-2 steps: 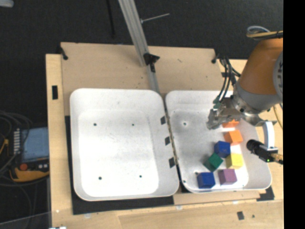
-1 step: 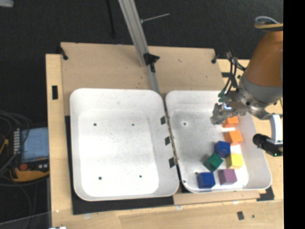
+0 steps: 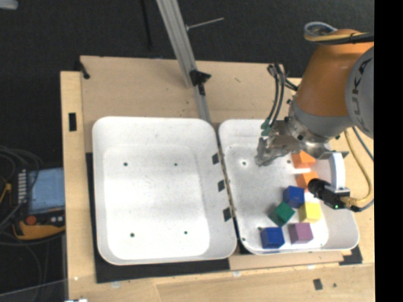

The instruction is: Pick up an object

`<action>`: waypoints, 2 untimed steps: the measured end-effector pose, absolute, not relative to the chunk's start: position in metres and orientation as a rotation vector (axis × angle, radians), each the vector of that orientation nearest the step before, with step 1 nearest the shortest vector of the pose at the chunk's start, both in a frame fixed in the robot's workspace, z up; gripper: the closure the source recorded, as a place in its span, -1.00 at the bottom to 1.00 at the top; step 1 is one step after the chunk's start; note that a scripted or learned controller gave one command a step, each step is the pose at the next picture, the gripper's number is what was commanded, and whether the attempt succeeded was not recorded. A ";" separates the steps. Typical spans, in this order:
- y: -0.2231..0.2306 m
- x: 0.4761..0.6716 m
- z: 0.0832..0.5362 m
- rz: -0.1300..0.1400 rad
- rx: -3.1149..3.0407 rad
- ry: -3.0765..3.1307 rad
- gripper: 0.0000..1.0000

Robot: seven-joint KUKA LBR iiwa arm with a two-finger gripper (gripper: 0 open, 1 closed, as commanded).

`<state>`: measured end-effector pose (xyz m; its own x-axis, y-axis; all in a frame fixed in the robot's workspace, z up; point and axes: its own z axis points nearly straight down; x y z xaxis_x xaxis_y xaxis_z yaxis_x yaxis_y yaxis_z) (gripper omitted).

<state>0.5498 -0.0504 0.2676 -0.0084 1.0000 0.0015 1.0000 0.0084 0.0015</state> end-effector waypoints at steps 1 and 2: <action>0.005 0.548 0.272 0.004 2.212 2.231 1.00; 0.049 0.552 0.266 0.002 2.214 2.227 1.00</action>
